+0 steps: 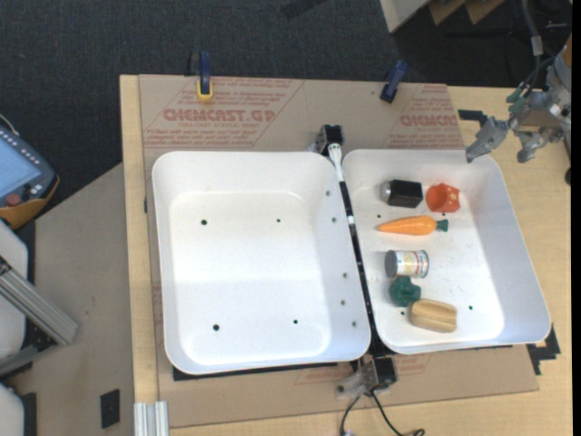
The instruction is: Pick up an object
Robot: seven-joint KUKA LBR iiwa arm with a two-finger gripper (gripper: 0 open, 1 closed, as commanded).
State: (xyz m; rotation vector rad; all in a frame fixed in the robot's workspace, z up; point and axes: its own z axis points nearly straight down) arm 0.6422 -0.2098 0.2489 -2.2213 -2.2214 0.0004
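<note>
Grey tool (505, 143) hangs spread above the right bin's (522, 243) far corner.

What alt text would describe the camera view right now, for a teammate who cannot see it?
The end effector hangs open above the far right corner of the right bin, holding nothing. That bin holds a black cylinder, a red piece, a carrot, a small jar, a green piece and a tan block.

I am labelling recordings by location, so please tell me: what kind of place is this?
Probably a robotics lab test bench: two white bins on a clamped board, toy-like items such as a carrot, and an end effector.
</note>
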